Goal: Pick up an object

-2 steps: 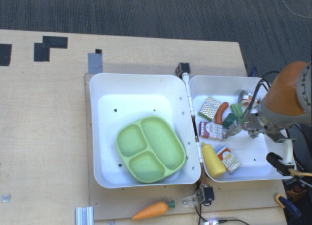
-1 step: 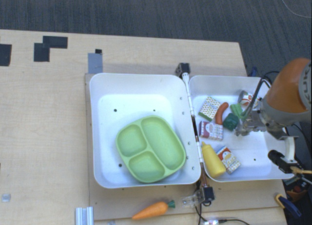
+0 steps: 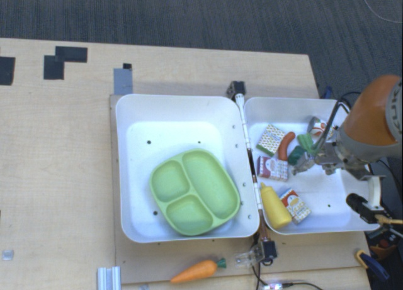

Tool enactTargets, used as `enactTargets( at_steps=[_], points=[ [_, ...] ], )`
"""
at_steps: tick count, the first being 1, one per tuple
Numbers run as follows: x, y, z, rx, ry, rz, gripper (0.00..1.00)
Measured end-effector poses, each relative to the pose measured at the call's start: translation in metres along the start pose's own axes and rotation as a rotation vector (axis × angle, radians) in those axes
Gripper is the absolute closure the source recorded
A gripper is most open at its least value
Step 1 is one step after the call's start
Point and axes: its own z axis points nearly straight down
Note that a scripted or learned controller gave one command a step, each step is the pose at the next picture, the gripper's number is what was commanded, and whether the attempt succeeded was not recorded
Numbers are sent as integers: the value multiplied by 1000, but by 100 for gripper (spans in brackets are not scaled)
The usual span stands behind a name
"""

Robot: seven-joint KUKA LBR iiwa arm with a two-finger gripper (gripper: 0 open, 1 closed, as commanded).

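Note:
The right bin [image 3: 327, 216] holds several small items: a patterned packet [image 3: 271, 138], a red sausage [image 3: 286, 145], a dark green piece [image 3: 296, 154], a red and white carton [image 3: 272, 168], a yellow bottle [image 3: 275, 206] and a small box [image 3: 295, 206]. My gripper [image 3: 306, 160] is low in this bin, just right of the green piece and the sausage. The wrist hides what lies under it. Another green and white item [image 3: 315, 126] sits near the bin's far wall.
The left bin [image 3: 129, 156] carries a light green divided plate [image 3: 195, 192]. A toy carrot [image 3: 195, 272] lies on the bench in front of the bins. The arm's orange band [image 3: 371, 116] hangs over the right bin's right edge.

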Motion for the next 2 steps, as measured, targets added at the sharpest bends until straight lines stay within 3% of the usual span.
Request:
enactTargets(
  at_steps=[1, 2],
  points=[
    [46, 88, 14, 8, 3, -3, 0],
    [46, 90, 1, 1, 2, -7, 100]
  ],
)
